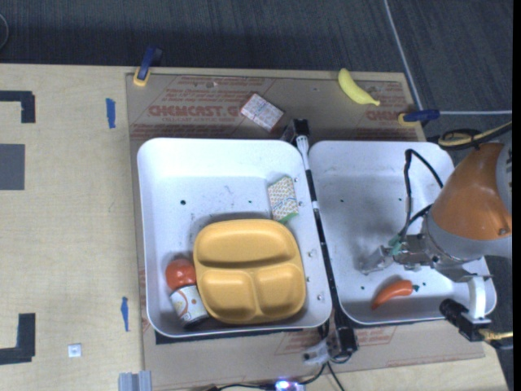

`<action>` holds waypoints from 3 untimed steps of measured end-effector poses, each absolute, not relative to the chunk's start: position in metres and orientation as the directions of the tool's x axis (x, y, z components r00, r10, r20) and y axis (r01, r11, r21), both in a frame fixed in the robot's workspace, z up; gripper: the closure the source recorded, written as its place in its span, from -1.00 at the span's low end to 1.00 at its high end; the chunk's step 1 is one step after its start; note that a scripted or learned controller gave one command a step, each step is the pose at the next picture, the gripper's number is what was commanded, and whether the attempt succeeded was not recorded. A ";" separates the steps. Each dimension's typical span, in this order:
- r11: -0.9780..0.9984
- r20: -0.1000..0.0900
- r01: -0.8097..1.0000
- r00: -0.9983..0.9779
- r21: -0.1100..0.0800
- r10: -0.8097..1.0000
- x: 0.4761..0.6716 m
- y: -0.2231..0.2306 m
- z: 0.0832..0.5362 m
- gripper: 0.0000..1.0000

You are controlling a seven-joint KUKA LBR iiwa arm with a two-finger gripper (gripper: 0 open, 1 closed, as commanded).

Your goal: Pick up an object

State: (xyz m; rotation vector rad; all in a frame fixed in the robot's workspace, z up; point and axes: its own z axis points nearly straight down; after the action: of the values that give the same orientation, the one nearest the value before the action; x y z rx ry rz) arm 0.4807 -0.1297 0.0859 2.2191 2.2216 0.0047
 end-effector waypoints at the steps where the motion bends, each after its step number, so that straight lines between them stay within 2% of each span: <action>1: 0.000 0.001 1.000 0.000 0.003 1.000 0.481 -0.104 0.086 -1.00; 2: 0.000 -0.002 1.000 0.000 0.004 1.000 0.493 -0.092 0.086 -1.00; 3: 0.000 -0.001 1.000 0.000 0.006 1.000 0.482 -0.103 0.086 -1.00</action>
State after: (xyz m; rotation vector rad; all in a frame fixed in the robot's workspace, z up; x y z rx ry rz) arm 0.4815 -0.1033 0.0863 2.2175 2.2181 0.0059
